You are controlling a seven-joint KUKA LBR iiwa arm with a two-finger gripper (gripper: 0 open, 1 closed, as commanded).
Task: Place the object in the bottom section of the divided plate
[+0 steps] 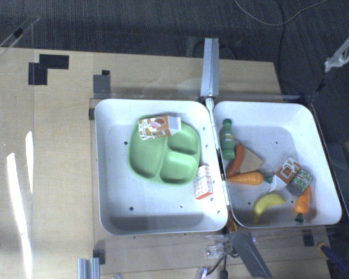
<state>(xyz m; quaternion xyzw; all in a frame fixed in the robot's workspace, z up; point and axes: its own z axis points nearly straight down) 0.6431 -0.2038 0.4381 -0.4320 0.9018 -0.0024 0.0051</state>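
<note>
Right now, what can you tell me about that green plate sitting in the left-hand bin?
The green plate is a rounded, divided dish that looks like smooth plastic, moulded into three shallow sections. It lies flat on the floor of the left white bin, toward the bin's upper middle and turned a little askew. A small carton with an orange and white printed label rests over its upper section. Another small carton lies just off its lower right edge, very close or touching; I cannot tell which.
</note>
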